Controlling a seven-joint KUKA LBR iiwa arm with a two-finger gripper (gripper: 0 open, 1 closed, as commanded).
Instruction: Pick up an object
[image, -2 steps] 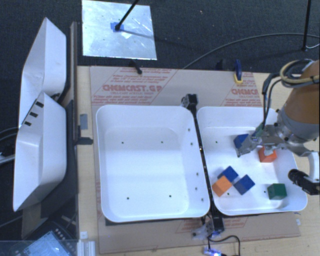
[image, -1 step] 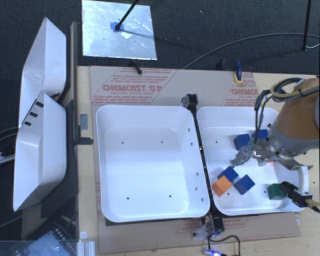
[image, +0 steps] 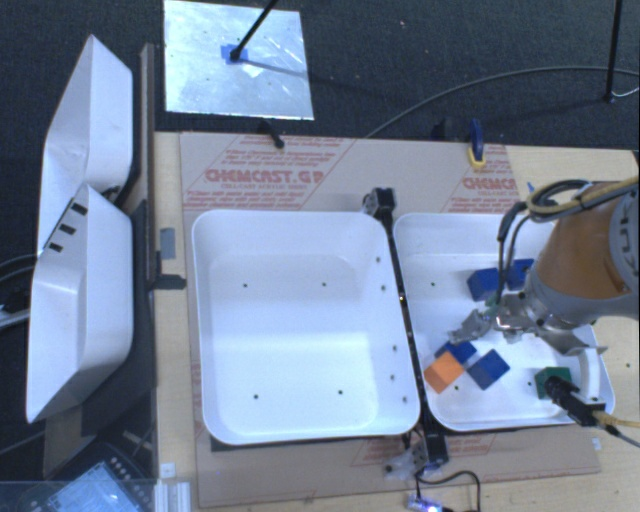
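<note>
You couldn't tell if the gripper (image: 476, 326) was open or closed near the small orange cube (image: 444, 374), probably light and rigid, best pinched across flat faces.

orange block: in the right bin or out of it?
In. The orange block lies on the floor of the right bin, just inside its left wall, next to a blue block.

Orange block (image: 444, 374) beside blue block (image: 487, 369), low in right bin (image: 437, 250)
</note>
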